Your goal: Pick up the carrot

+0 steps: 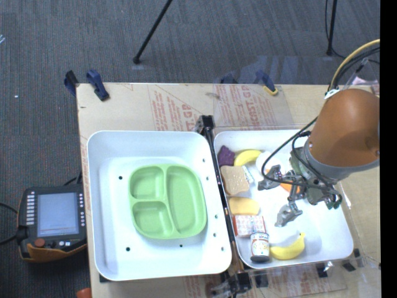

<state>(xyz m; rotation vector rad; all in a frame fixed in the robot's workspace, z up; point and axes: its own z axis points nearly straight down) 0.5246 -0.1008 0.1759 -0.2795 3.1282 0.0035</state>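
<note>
Orange carrot, partly hidden under the tool, is judged light, stiff and smooth; mid-length grasp advised. Tool state cannot be told.

My bins look like glossy white plastic; the green tray smooth plastic; the bench matt cardboard.
</note>
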